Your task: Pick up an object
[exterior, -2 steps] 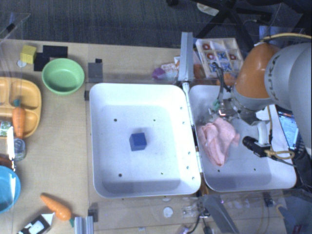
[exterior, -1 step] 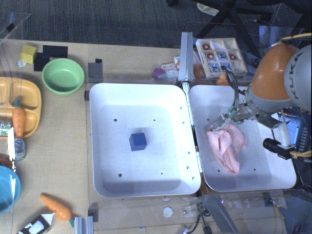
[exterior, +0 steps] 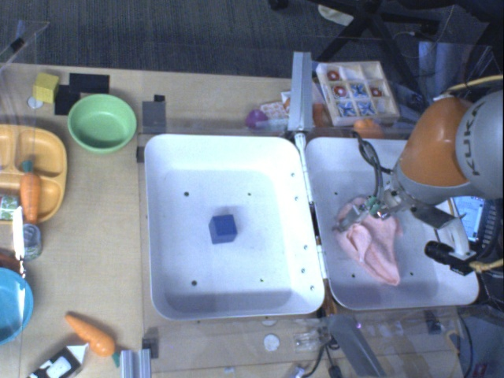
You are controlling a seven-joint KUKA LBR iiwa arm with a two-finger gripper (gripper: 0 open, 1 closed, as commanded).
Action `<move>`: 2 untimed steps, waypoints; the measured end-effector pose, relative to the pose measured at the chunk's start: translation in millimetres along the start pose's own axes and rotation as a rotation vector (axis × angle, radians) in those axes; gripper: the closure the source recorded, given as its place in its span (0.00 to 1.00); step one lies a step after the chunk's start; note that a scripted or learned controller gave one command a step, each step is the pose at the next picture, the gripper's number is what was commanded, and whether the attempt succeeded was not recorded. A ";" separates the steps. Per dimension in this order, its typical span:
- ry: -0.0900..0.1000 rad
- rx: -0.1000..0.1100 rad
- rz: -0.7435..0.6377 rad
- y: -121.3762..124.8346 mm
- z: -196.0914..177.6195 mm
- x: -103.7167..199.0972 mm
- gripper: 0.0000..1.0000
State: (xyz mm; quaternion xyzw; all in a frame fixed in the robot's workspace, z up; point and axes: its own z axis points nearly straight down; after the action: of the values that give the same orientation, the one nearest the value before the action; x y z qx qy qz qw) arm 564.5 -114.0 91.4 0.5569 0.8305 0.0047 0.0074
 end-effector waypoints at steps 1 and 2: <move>0.001 0.003 0.312 39.7 1.6 11.6 0.00; 0.003 0.013 0.294 48.6 -28.2 -20.8 0.00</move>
State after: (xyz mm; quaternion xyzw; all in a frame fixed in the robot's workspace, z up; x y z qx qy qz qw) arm 616.8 -114.7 120.6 0.6725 0.7401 0.0014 0.0020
